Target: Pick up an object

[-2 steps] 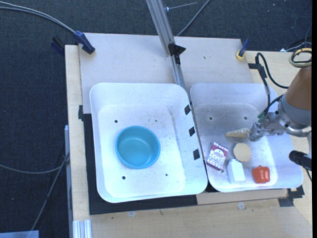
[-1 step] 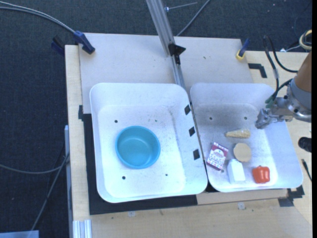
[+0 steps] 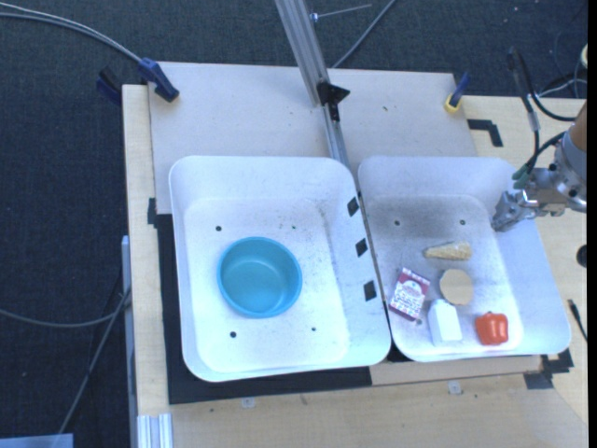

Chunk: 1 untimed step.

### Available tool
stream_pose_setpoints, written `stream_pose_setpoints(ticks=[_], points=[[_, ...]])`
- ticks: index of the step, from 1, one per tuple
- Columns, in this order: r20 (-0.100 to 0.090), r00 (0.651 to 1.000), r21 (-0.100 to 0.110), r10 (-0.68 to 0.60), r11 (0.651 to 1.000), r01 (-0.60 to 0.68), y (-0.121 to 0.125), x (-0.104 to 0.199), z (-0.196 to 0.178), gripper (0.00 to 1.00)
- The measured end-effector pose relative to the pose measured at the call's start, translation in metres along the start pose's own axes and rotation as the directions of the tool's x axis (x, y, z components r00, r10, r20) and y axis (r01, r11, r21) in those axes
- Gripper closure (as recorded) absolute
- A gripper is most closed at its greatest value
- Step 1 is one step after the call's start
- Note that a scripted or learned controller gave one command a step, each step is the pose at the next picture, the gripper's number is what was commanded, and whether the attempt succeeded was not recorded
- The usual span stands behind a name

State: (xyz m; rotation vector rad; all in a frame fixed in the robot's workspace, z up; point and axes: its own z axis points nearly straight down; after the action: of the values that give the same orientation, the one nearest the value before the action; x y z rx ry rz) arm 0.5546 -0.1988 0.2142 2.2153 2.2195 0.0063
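The right bin [image 3: 410, 189] holds several small items: a pale yellow corn-like piece [image 3: 448, 250], a tan round disc [image 3: 456, 287], a red-and-white packet [image 3: 409, 295], a white block [image 3: 445, 324] and a red pepper-like toy [image 3: 492, 328]. A blue bowl [image 3: 260, 276] sits in the left bin [image 3: 201, 334]. My gripper [image 3: 508, 215] hangs at the right bin's right rim, up and to the right of the corn piece, with nothing visible between its fingers.
A slanted metal pole [image 3: 303, 35] crosses the back of the bench and ends near the gap between the bins. Black clips [image 3: 362, 246] line the divide. Cables [image 3: 534, 110] run by the arm at the right edge.
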Motion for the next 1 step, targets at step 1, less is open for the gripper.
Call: stream_pose_setpoints(ticks=[1], points=[[-0.003, 1.0, 0.0, -0.005, 1.0, 0.005, 0.0098, 0.0527, -0.0153, 1.0]])
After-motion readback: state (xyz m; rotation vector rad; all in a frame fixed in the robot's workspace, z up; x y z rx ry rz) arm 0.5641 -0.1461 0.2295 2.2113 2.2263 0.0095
